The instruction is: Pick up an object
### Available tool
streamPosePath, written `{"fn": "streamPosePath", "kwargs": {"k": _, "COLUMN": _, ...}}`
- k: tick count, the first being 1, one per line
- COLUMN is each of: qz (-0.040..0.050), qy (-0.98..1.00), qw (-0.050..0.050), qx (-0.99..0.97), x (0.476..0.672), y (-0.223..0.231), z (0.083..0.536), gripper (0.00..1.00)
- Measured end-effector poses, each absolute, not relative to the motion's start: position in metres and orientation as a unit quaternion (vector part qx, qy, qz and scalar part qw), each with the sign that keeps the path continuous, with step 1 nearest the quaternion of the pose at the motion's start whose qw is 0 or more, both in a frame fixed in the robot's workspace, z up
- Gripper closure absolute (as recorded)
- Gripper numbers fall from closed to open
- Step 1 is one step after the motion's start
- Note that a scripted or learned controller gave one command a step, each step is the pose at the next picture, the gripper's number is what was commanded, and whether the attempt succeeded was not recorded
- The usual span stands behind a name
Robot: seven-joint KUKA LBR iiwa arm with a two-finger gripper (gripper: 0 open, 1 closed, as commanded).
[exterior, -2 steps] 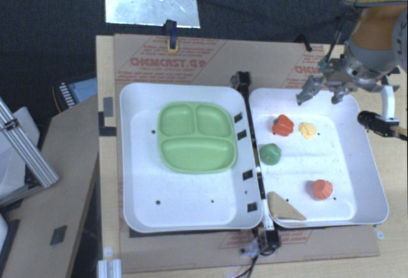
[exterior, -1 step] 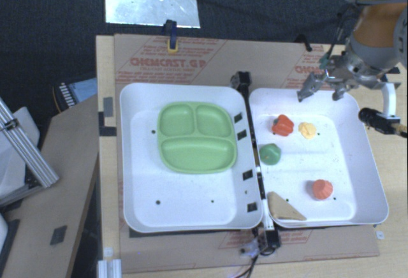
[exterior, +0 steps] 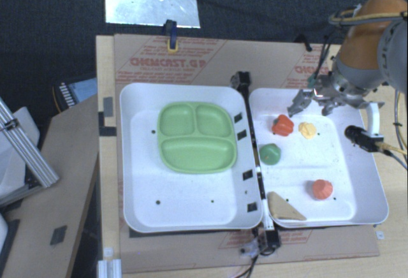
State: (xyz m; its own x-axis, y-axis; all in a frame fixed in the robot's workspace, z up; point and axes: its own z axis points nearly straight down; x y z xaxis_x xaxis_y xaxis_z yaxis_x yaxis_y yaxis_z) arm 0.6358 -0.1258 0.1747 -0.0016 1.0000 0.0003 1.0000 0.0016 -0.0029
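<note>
Overhead, you have 2 white bins side by side on the bench. Left bin [exterior: 137, 206]: 1 green divided plate [exterior: 196, 137], 3 compartments, lying flat toward the far half. Right bin [exterior: 366, 197]: 5 small objects.

Gripper [exterior: 313, 103] sits over the far edge of the right bin, arm [exterior: 373, 34] coming in from the right. Its 2 fingers look spread part way, tips pointing down and left; nothing shows between them. How near the tips are to the bin floor, you cannot tell from this angle.

Objects in the right bin:
- orange-red piece [exterior: 282, 125], just near-left of the gripper tips, apart from them
- yellow piece [exterior: 308, 131], just right of the orange-red piece
- green ball [exterior: 270, 153], near the divider, nearer than the orange-red piece
- salmon-coloured piece [exterior: 322, 189], right of centre, toward the near side
- tan wedge [exterior: 284, 207], near-left corner, against the bin wall
</note>
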Motion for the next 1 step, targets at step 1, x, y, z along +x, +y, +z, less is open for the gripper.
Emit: {"fn": "streamPosePath", "kwargs": {"k": 1, "qz": 0.0004, "qy": -0.709, "qw": 0.001, "qx": -0.705, "x": 0.6461, "y": -0.1249, "z": 0.1214, "gripper": 0.00}}
